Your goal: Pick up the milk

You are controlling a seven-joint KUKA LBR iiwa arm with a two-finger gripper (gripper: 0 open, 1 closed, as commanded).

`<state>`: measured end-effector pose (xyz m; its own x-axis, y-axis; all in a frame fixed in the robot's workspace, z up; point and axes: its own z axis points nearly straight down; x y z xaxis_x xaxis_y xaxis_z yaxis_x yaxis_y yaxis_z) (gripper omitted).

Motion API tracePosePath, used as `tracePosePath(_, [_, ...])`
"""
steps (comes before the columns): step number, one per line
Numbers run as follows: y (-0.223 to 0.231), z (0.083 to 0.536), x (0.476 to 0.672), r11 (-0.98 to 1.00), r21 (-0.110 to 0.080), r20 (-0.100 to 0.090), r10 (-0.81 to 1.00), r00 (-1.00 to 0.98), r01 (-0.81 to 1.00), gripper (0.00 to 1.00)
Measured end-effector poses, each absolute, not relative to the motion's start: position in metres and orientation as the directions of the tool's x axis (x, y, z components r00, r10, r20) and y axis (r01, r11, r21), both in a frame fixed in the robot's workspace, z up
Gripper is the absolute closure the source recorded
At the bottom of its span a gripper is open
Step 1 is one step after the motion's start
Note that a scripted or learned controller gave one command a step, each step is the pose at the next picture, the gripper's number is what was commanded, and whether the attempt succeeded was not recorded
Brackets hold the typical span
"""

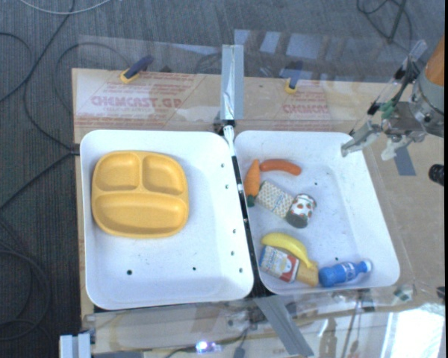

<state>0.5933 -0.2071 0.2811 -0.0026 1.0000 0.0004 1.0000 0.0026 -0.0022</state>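
The milk [282, 201] is a small speckled carton lying on its side in the middle of the right bin [358, 200]; its white end, with red and dark marks, points right. My gripper [366, 151] hangs above the bin's back right corner, well up and to the right of the milk. Its two fingers are spread apart and hold nothing.
Around the milk lie an orange carrot [252, 177], a sausage [280, 167], a banana [286, 245], an orange-labelled bottle [285, 266] and a blue bottle [344, 272]. A yellow divided plate [140, 193] sits in the left bin [164, 274]. A metal post [230, 88] stands behind the bins.
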Motion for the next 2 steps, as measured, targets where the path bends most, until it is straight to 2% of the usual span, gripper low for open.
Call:
tracePosePath(1, [-0.22,0.129,0.529,0.349,-0.001,0.001,0.937,-0.349,0.937,0.0])
tracePosePath(2, [-0.221,0.152,0.6,0.388,0.002,0.0,0.922,-0.388,0.922,0.0])
